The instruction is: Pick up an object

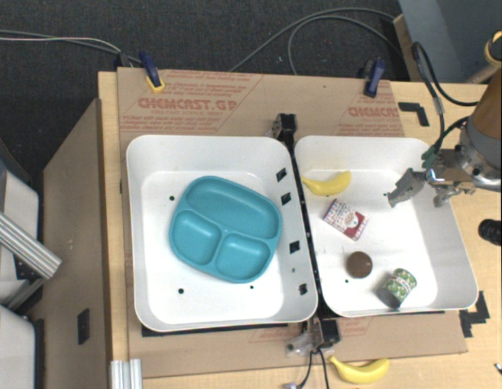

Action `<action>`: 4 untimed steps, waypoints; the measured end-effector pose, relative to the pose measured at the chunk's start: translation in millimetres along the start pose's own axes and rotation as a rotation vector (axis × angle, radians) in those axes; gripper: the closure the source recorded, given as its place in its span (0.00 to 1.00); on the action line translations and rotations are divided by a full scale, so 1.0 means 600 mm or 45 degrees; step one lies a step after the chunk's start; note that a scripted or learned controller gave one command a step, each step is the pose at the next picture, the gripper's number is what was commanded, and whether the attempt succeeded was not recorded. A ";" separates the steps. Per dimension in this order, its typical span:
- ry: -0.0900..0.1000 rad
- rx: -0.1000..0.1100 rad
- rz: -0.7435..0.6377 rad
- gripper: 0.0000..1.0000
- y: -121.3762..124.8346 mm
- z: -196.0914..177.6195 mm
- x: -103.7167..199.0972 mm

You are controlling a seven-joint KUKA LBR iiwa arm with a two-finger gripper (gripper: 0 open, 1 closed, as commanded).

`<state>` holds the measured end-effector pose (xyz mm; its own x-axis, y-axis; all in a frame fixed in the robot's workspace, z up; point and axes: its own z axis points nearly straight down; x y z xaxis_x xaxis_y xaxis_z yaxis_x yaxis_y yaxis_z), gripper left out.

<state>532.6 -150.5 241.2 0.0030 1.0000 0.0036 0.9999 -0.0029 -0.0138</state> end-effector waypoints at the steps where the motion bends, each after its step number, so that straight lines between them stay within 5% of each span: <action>1: -0.003 -0.016 -0.005 0.00 0.004 -0.011 0.001; 4: 0.005 -0.017 -0.005 0.00 0.000 0.257 0.006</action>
